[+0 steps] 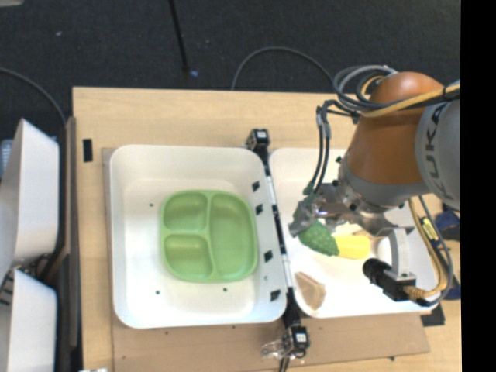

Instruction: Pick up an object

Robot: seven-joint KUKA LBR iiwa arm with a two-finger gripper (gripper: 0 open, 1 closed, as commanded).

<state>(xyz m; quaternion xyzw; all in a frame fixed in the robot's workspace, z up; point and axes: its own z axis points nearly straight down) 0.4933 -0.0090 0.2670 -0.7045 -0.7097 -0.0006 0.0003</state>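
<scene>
At the far left the bench (93, 115) carries the left bin (139, 169), and inside it a green divided plate (209, 235) lies flat, well apart from the arm. Going to the right, a row of black clips along the two rims marks where the left bin meets the right bin (298, 165). In the right bin, near its front left corner, a small tan object (311, 289) rests on the floor by itself. A little further back a green, bumpy object (318, 239) lies just beside a yellow object (353, 246); they look to touch each other, but I cannot be sure. The gripper (308, 217) is directly above the green object, with its metal parts at the upper left end of it. If it is spread or pressed together, I cannot tell, because the wrist covers this place from above. I also cannot tell if the green object is between anything or only lies under the tool. The large arm (391, 142), with its orange band, covers the back right of the bin, and a black part with cable is at the front right. In my judgement the task is in the middle: the approach looks done, but a secure grasp and the lift are not yet shown.
</scene>
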